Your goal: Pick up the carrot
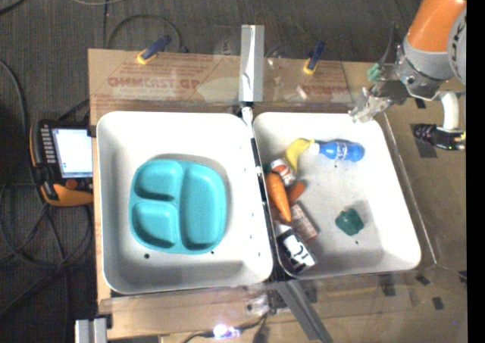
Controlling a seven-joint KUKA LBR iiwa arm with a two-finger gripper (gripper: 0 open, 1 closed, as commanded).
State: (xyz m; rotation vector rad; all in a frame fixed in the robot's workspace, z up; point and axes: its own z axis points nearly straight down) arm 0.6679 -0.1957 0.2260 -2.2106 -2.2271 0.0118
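Observation:
The orange carrot (279, 196) lies lengthwise along the left wall of the right bin (394, 205), among other small items. My gripper (366, 109) hangs over the right bin's far right corner, well away from the carrot, up and to the right of it. Nothing shows between its fingers, and their spread is too small to judge.
Around the carrot lie a small can (283, 172), a yellow piece (297, 151), a blue bottle (342, 151), a brown bar (303, 222) and a black-and-white packet (294, 250). A green block (349, 221) sits alone. The left bin (114, 258) holds a teal divided tray (180, 204).

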